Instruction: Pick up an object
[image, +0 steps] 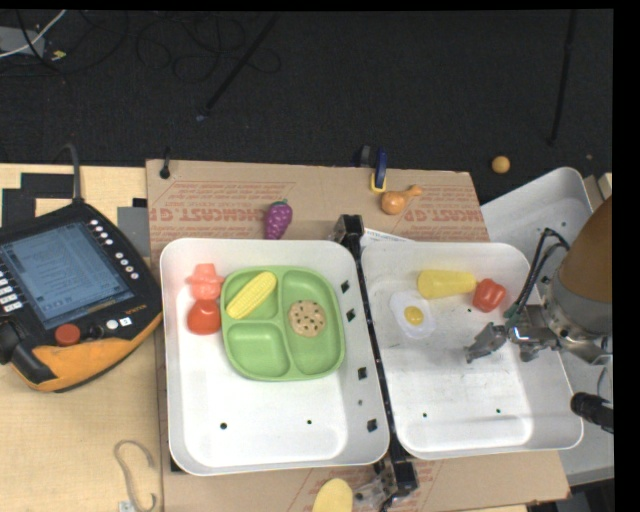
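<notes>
- Right bin (455, 435): a yellow block (446, 283) and a red piece (489, 294) lie near its far edge, a fried-egg toy (412, 315) just in front of them; the near half is bare white floor.
- Left bin (260, 445): a green divided tray (280, 350) sits toward the far edge.
- The jaws (486, 343) reach in low over the right bin's right edge, parted and gripping nothing, near the red piece.
</notes>
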